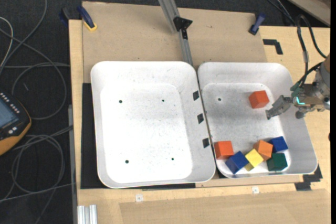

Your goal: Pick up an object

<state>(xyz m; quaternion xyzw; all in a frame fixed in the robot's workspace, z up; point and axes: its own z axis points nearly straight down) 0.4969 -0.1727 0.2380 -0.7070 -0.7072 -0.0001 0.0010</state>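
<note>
Hovering at the frame's right, the hand (pixel 277 107) sits just beside the orange-red block (pixel 258 99), apparently lining up a grasp; its grip state I cannot tell.
</note>
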